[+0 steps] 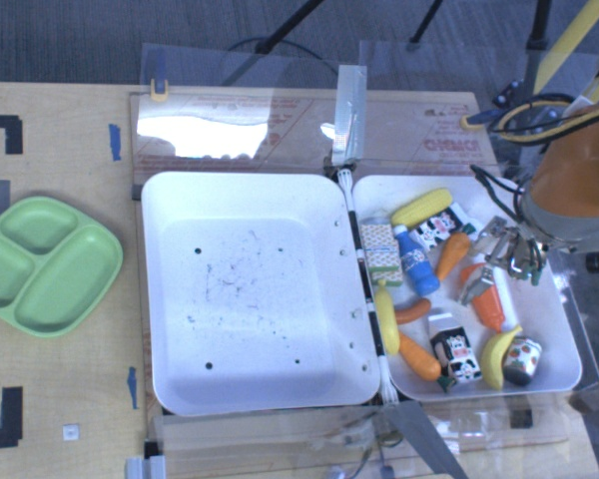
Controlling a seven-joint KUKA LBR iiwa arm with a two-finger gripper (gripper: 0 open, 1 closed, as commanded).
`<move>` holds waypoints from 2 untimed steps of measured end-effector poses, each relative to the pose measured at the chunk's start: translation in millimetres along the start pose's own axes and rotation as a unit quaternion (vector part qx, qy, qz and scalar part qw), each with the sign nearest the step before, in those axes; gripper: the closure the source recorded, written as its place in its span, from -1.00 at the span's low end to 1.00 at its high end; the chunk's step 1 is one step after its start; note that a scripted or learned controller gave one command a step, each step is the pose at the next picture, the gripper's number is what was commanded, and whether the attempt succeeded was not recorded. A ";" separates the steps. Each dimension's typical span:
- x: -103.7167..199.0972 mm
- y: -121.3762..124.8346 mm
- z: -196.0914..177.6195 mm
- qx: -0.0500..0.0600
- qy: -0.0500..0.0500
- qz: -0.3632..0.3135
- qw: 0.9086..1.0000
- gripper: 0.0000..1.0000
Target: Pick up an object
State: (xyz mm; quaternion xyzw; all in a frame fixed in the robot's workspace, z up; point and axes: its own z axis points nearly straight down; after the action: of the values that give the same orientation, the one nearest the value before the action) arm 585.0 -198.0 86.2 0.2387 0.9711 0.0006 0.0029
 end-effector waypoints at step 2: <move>1.8 93.7 -4.0 0.004 -0.004 -0.228 0.974 -1.00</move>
State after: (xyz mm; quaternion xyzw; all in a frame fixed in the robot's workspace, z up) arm 626.8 -114.1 90.4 0.0111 0.9999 -0.0050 0.0055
